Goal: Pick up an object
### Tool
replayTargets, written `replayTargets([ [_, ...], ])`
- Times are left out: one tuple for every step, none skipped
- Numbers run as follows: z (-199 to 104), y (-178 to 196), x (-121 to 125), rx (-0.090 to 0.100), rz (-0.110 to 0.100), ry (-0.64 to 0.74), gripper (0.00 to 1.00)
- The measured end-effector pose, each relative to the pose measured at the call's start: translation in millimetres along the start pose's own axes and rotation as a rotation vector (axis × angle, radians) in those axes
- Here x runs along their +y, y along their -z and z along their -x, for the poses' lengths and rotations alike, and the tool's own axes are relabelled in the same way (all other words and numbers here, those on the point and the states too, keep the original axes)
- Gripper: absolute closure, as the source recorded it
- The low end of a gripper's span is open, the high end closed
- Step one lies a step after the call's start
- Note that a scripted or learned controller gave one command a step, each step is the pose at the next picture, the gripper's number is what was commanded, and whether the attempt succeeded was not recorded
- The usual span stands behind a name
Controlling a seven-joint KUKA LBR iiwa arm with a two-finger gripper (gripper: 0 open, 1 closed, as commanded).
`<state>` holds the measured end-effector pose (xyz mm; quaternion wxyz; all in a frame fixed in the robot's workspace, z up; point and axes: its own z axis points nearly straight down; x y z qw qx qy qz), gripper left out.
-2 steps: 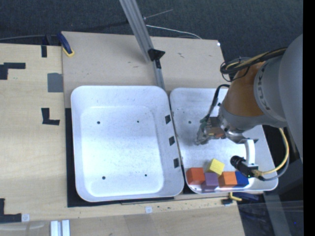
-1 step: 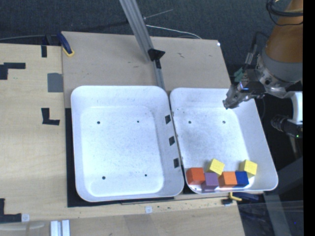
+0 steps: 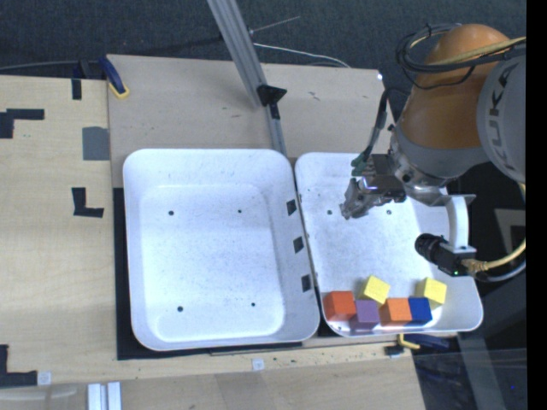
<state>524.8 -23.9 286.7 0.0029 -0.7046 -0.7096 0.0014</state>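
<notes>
Tan bench (image 3: 51, 229) bears two white bins (image 3: 214, 246); pincer (image 3: 355, 205) over right bin, grip state unclear.

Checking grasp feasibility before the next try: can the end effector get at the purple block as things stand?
Probably, but tight. The end effector sits above bare floor of the right bin, nothing between. The purple block is wedged between an orange block and another orange block, near the bin's front wall.
</notes>
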Motion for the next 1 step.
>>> replayTargets([
  [3.4,11.8,1.0,-0.003,0.003,-0.003,1.0],
])
